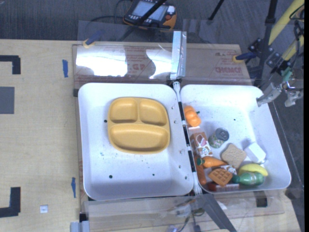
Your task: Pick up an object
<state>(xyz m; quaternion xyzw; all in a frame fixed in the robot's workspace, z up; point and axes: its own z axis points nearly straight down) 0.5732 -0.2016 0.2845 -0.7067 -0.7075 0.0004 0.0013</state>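
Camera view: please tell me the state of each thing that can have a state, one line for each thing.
Yellow divided plate: upright, flat in the left bin, nothing in its compartments.
Tin can: lying on its side in the right bin.
Toast slice: lying flat.
Waffle: lying flat, among other toys.
Gripper: at the right bin's far right corner, holding nothing visible.

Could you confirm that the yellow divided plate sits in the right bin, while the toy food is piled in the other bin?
Not quite: the camera view shows the yellow divided plate in the left bin, not the right one. The toy food is piled in the other bin, the right bin, mostly along its left and near sides.
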